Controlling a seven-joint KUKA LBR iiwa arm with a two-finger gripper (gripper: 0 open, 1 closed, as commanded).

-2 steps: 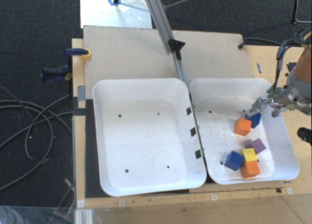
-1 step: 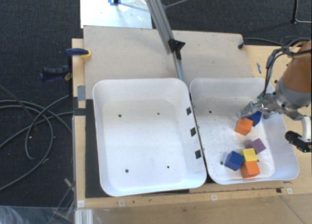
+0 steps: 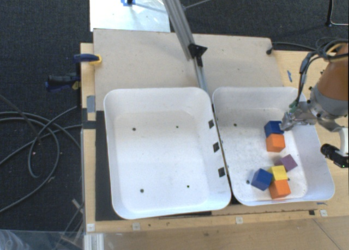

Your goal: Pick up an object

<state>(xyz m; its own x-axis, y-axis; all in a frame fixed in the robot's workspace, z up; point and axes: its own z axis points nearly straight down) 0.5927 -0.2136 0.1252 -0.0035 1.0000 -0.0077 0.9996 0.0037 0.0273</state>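
Dark carpet surrounds the bench [image 3: 180,61]. Over the right white plastic bin [image 3: 245,107], the end effector [image 3: 290,121] touches a small blue cube [image 3: 272,128] atop an orange cube [image 3: 275,142]; its grip is too blurred to judge.

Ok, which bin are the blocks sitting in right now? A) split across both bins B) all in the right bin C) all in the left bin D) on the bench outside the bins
B: every block, from the blue block beside the gripper down to the yellow block, lies in the right bin.
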